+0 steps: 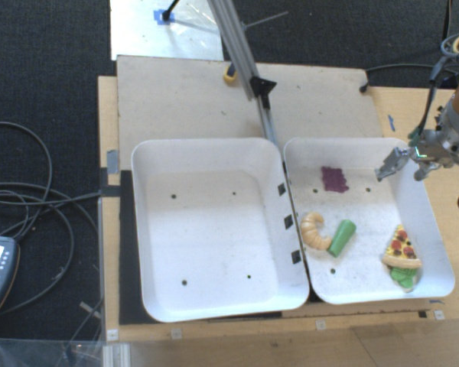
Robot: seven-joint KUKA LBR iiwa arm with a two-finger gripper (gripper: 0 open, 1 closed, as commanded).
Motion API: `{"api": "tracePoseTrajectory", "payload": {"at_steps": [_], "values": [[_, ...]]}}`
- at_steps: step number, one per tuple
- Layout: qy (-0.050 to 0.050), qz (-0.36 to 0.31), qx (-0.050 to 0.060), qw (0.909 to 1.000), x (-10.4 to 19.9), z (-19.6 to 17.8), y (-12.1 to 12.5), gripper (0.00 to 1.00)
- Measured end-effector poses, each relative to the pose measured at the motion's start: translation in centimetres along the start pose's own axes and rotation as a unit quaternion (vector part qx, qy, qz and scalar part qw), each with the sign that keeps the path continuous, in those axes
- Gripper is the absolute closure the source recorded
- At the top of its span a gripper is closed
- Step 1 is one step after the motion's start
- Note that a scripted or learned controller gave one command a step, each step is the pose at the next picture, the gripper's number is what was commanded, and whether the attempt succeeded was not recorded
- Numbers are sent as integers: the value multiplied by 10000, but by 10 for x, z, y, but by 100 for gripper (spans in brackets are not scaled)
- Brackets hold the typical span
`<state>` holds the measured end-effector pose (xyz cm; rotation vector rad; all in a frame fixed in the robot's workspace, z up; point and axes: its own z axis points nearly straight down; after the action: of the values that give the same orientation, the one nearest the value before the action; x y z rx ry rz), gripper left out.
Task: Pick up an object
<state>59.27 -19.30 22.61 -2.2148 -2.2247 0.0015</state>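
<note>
Right bin (432, 228): open floor at centre and toward 12 o'clock beside the purple piece (334, 179). Croissant (314, 232) and green cylinder (341, 237), touching, block 8 o'clock; pizza slice (402, 251) blocks 4 o'clock at the wall. Left bin (149, 205): floor wholly open. A slanted pole (241, 40) overhangs the dividing rims at 12 o'clock.

Landmark: shallow white right-hand plastic bin (432, 205), just beside the shallow white left-hand plastic bin (149, 205).
Far part: flat purple toy cluster (334, 179).
Middle, toward the left bin: curved tan croissant toy (314, 231), touching the green cylinder toy (341, 238) on its right.
Near right corner: toy pizza slice (402, 248) atop a green toy (403, 277).
Over the far right rim: metal two-finger gripper (404, 163).
</note>
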Motion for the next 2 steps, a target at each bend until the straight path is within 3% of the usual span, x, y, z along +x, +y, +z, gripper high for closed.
{"api": "tracePoseTrajectory", "payload": {"at_steps": [1, 2], "values": [[-8, -7, -18, 10000, 0, -2, 1, 0], [-4, 20, 3, 10000, -10, 48, -3, 0]]}}
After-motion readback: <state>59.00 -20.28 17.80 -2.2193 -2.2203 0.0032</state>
